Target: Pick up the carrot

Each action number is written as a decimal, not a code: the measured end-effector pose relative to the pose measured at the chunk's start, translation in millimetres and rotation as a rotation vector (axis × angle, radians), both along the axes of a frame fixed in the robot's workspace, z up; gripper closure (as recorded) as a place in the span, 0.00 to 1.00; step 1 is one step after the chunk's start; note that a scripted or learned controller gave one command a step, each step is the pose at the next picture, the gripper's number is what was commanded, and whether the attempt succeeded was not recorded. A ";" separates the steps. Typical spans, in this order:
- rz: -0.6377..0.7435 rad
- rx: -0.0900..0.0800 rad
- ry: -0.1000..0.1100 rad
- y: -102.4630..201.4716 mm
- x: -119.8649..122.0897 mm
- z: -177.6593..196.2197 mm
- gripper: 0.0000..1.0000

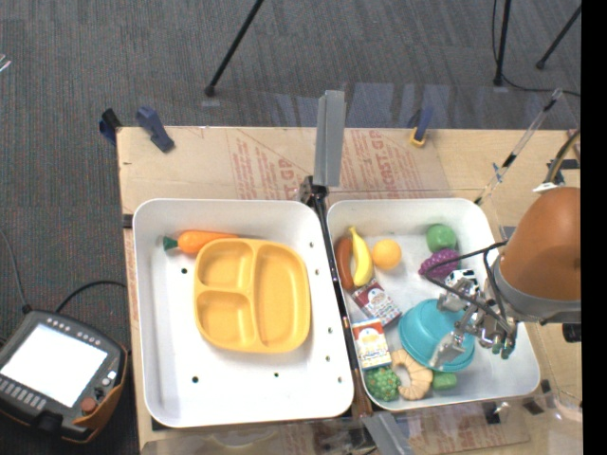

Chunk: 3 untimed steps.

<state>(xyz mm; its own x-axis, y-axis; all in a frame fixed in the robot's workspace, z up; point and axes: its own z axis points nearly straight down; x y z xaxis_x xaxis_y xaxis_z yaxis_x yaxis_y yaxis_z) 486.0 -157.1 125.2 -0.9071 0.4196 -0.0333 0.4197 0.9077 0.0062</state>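
The carrot point(202, 241), orange with a green stem end, lies in the left bin point(152, 349) along its back wall, just behind the yellow divided plate point(253, 294). My gripper point(474, 341) hangs low over the right bin point(517, 373), above the right edge of a blue bowl point(425, 328), far to the right of the carrot. Its fingers stand apart and it is open, with nothing held between them.
The right bin holds a banana point(360, 256), an orange point(386, 254), a green fruit point(440, 237), purple grapes point(438, 265), two small cartons point(372, 341), broccoli point(383, 384) and a croissant point(415, 379). A grey post point(329, 150) rises behind the bins.
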 end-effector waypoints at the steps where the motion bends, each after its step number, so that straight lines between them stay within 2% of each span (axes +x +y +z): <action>1: -0.223 0.013 0.032 47.4 81.2 -12.1 0.00; 2: -0.524 0.016 0.021 67.2 132.4 -30.2 0.00; 3: -0.817 0.024 0.020 61.4 159.5 -30.6 0.00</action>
